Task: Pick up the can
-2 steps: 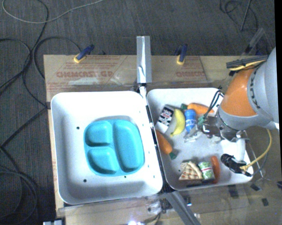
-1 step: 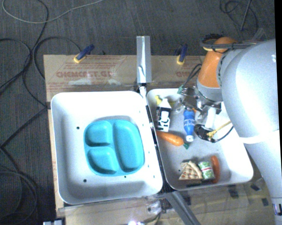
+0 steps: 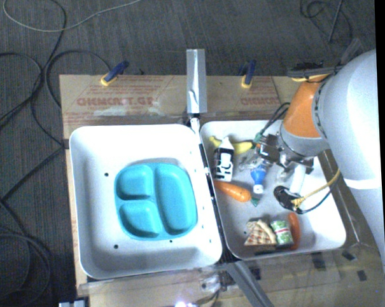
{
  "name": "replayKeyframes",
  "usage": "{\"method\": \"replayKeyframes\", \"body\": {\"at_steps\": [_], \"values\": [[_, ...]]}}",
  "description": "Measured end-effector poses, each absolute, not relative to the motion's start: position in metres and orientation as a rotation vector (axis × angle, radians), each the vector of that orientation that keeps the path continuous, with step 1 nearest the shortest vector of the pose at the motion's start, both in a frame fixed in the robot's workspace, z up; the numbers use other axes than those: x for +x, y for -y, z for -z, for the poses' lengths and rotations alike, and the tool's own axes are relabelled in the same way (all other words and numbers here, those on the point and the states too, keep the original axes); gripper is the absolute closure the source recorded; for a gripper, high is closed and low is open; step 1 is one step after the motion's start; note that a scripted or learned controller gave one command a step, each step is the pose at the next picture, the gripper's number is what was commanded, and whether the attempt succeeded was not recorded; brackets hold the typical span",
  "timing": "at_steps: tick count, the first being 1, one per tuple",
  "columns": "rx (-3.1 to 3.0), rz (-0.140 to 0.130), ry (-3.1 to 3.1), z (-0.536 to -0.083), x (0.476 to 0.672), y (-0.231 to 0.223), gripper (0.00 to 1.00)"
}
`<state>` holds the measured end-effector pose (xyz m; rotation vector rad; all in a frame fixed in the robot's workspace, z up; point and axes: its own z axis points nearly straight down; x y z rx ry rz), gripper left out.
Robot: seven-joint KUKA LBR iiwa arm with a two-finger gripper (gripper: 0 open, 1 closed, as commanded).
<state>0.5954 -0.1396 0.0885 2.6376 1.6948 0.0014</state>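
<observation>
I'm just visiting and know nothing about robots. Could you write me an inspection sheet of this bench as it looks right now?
Surface: two shallow white bins side by side, left bin and right bin, on a cardboard sheet held by clamps.
Job's things: a small can with a green label lies near the right bin's front edge, apart from the gripper.
Clutter: blue divided tray in the left bin; carrot, sandwich, black-and-white carton, banana and small blue bottle in the right bin.
Grippers: gripper low over the right bin's back half; finger state unclear.
Cables: yellow cable looping from the wrist; dark cords on the floor.
Surroundings: dark carpet.
</observation>
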Motion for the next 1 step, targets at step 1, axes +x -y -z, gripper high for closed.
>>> {"method": "replayKeyframes", "body": {"at_steps": [1], "values": [[2.635, 0.000, -1.697, -0.0981, 0.5959, 0.1390, 1.00]]}}
